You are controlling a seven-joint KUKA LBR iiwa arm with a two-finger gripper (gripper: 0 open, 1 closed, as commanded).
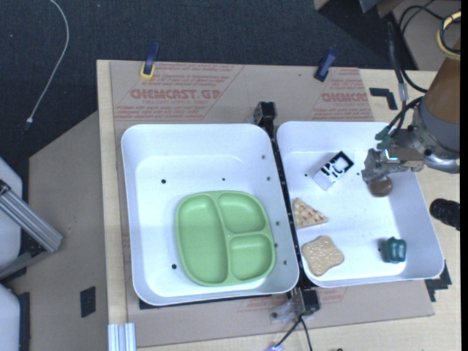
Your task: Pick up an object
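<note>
While the pincer (379,172) hangs low in the right bin (409,269), I cannot tell its state, though the black-and-white block (333,170) just beside it looks the likeliest pick, lying apart from the cracker (308,213), biscuit (322,254) and teal piece (393,250).

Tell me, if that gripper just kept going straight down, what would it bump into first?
Probably the white floor of the right bin. The gripper hangs near the bin's far right side, the black-and-white block off to its left, though depth is hard to judge.
</note>
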